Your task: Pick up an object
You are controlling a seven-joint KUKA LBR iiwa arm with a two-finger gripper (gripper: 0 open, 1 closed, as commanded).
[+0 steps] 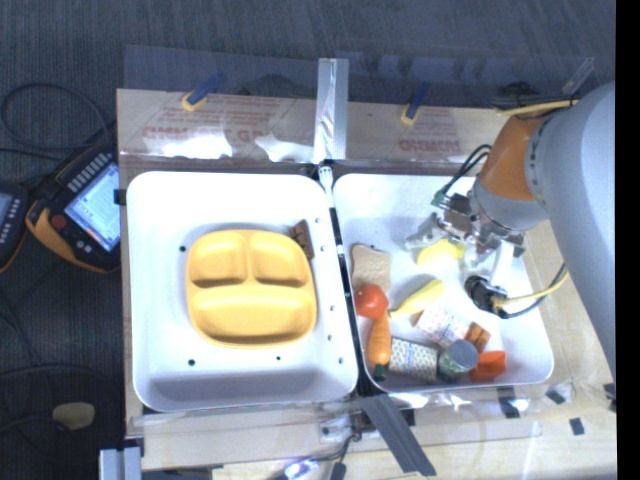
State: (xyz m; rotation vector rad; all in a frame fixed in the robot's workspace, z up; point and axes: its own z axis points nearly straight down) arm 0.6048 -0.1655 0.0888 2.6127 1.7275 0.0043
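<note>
yellow object (438, 253) under claw (462, 240), right bin (520, 363); yellow tray (251, 286) in left bin (160, 368).

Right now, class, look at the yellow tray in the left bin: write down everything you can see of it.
The yellow tray is a rounded-square divided plate that looks like smooth plastic, with one wide compartment at the front and two smaller ones behind. It lies flat and upright on the floor of the left bin, near the middle. A small dark brown object sits at its back right corner, seemingly touching it.
</note>
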